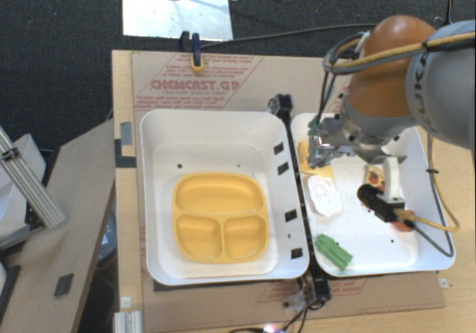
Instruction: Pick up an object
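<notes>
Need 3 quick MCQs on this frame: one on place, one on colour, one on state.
1. Where is the yellow divided tray?
A. left bin
B. right bin
C. on the bench outside both bins

2. What colour is the block at the right bin's near edge?
A. red
B. green
C. blue

3. How does the tray sit?
A. flat, compartments up
B. flipped over
C. leaning on a wall

Key: 1 A, it lies inside the left bin; 2 B, plainly green; 3 A, its three compartments face up.

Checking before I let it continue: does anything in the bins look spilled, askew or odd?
Nothing stands out. The yellow divided tray sits flat in the left bin; a green block and a white piece lie loose in the right bin.
</notes>
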`<state>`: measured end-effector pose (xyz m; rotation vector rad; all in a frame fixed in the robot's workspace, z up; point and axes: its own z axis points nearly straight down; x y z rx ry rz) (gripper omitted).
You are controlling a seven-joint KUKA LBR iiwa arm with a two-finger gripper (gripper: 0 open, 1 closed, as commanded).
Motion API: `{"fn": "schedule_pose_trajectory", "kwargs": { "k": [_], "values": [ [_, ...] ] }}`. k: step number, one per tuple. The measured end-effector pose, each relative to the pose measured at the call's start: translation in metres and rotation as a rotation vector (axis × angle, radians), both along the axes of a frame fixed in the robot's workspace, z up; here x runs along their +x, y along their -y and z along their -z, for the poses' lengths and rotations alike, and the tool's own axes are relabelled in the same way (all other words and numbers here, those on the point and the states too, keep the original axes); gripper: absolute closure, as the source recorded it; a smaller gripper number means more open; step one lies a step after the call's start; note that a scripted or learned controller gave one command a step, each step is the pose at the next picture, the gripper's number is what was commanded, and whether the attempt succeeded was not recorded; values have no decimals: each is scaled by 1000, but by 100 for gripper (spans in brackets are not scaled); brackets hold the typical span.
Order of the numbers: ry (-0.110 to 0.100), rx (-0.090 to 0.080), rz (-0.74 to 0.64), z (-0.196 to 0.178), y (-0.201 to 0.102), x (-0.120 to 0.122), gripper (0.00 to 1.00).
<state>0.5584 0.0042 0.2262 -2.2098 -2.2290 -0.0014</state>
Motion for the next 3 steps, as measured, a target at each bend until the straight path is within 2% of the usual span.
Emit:
{"fn": "schedule_pose_trajectory", "kwargs": {
  "k": [1, 2, 3],
  "values": [
    [0, 0, -2, 8, -54, -11, 100],
    [-2, 0, -1, 15, -101, -37, 100],
    [1, -2, 6, 14, -98, -36, 0]
  ]
}}
